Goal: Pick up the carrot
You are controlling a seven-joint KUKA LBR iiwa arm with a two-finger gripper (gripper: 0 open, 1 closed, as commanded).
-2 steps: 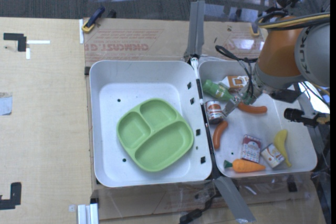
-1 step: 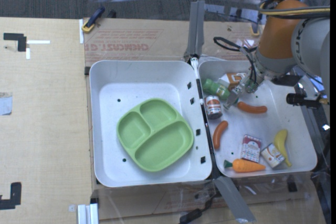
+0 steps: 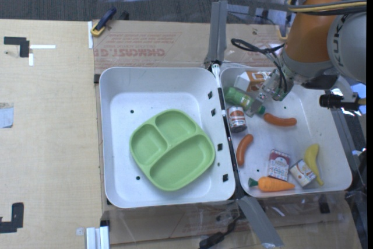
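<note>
carrot [image 3: 275, 185] sits at the near edge of the right bin [image 3: 344, 181], just beside the red packet [image 3: 278, 164]; looks like light, stiff, slick plastic, so i'd pinch mid-body; gripper [image 3: 275, 90] hovers at the far end, well apart

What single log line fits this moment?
target: carrot, right bin's near edge, untouched | hand: far end, over green bottle | left bin: green plate
</note>
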